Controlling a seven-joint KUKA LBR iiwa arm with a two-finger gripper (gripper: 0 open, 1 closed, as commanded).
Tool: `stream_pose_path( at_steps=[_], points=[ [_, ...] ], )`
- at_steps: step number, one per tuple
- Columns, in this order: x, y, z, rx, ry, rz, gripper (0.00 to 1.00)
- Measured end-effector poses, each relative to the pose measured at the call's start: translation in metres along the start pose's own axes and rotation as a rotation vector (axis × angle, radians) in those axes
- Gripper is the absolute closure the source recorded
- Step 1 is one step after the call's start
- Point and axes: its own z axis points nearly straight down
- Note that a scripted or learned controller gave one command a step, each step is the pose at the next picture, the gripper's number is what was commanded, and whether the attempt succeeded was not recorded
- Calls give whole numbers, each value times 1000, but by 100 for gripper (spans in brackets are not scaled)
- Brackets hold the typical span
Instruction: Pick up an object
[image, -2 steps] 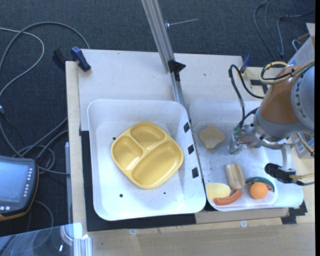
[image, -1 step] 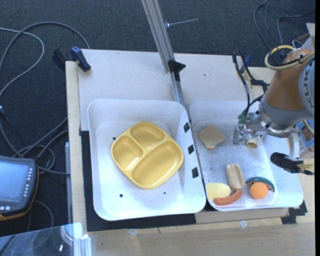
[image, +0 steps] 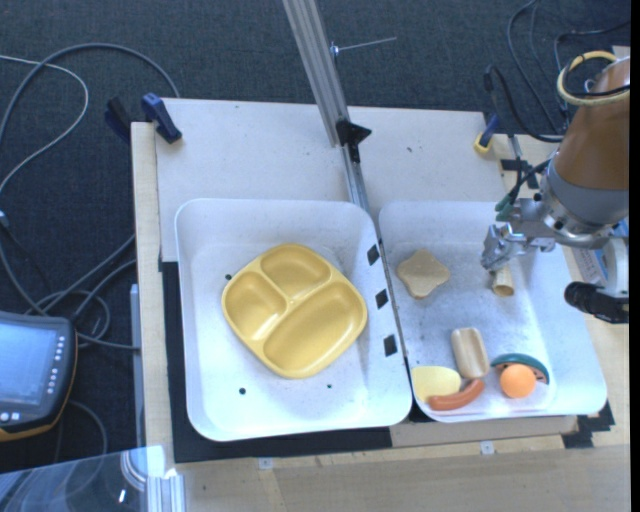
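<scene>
Holding yellow divided plate (image: 294, 322): left bin (image: 200, 300); right bin (image: 570, 330): small foods; gripper (image: 497, 252) state unclear.

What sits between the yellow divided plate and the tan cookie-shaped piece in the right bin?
In the camera view, only the two bins' adjoining white rims lie between the yellow divided plate and the tan cookie-shaped piece; no loose object lies between them.

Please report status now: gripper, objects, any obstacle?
Gripper low in right bin, jaws unclear. Small tan cylinder just beneath, not seen held. Cookie-shaped piece apart to its left, nothing blocking.
</scene>
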Motion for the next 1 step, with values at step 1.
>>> stream_pose_path(
  at_steps=[1],
  points=[
    [0, 1, -22, 3, 1, 0, 100]
  ],
)
